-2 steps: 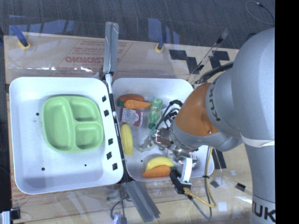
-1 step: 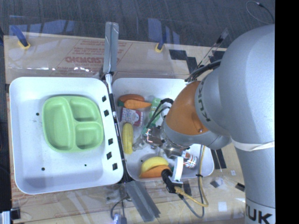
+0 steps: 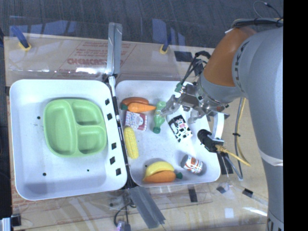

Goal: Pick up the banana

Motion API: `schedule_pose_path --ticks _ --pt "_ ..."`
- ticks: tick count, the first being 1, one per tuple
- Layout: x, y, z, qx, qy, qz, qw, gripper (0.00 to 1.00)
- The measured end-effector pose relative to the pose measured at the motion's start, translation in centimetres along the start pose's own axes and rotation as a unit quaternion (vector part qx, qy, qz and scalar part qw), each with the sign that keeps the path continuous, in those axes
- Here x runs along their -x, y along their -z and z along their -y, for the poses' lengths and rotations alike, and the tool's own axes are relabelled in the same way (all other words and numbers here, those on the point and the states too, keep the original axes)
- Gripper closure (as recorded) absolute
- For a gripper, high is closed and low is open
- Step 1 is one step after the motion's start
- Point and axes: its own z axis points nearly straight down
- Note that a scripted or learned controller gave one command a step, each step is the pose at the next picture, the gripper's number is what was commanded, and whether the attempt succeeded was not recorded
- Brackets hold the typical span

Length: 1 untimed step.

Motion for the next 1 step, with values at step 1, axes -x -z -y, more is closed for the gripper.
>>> schedule_pose_path --ticks 1 --pt "-8.76 -3.25 9.82 -0.003 0.158 0.0 0.9875 0.0"
